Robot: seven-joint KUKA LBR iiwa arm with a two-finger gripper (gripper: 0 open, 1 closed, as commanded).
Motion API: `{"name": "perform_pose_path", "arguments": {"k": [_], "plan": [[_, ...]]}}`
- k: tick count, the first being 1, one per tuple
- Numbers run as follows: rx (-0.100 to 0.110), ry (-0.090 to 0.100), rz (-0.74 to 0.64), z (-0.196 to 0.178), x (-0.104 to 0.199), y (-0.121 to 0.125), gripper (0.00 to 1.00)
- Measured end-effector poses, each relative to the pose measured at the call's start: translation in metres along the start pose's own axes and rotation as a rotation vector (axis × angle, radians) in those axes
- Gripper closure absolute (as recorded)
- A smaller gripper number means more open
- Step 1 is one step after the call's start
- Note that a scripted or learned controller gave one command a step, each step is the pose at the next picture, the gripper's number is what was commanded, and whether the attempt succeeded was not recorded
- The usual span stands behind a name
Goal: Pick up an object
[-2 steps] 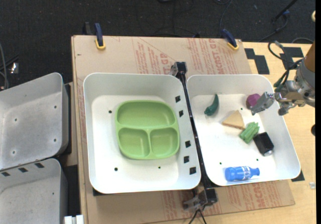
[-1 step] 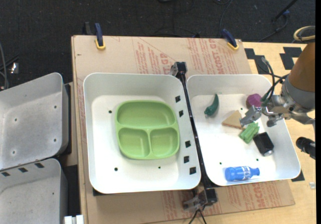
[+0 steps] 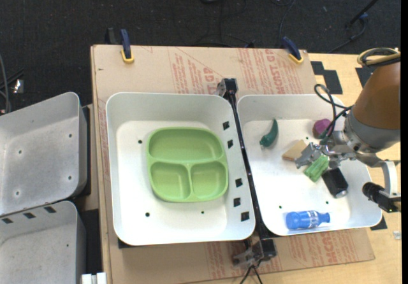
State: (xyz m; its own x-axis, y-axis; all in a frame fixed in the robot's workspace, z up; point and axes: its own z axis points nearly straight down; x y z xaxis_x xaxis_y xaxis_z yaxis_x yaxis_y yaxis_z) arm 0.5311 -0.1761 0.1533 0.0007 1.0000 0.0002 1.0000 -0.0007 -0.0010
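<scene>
In the right bin (image 3: 363, 216), my gripper (image 3: 312, 155) hangs low at the centre right, reaching in from the right. Its tip sits right over a light green block (image 3: 317, 169) and beside a tan wedge (image 3: 294, 150); I cannot see whether it touches either. A black block (image 3: 335, 182) lies just below the green one. Near the bin's front wall a blue bottle (image 3: 306, 219) lies on its side. Farther back are a teal curved piece (image 3: 270, 134) and a purple object (image 3: 322, 127), partly behind the wrist.
The left bin (image 3: 124, 168) holds a light green divided plate (image 3: 188, 163). A black divider (image 3: 241, 155) runs between the bins. The arm's orange band (image 3: 382, 95) rises at the right edge. Grey metal trays (image 3: 38, 149) lie off the bench to the left.
</scene>
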Motion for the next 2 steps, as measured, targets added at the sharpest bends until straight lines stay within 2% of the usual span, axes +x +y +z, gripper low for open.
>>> {"name": "perform_pose_path", "arguments": {"k": [1,2], "plan": [[0.002,0.001,0.000,0.050,0.009,-0.006,0.00],[0.000,0.000,0.001,0.038,0.008,-0.005,1.00]]}}
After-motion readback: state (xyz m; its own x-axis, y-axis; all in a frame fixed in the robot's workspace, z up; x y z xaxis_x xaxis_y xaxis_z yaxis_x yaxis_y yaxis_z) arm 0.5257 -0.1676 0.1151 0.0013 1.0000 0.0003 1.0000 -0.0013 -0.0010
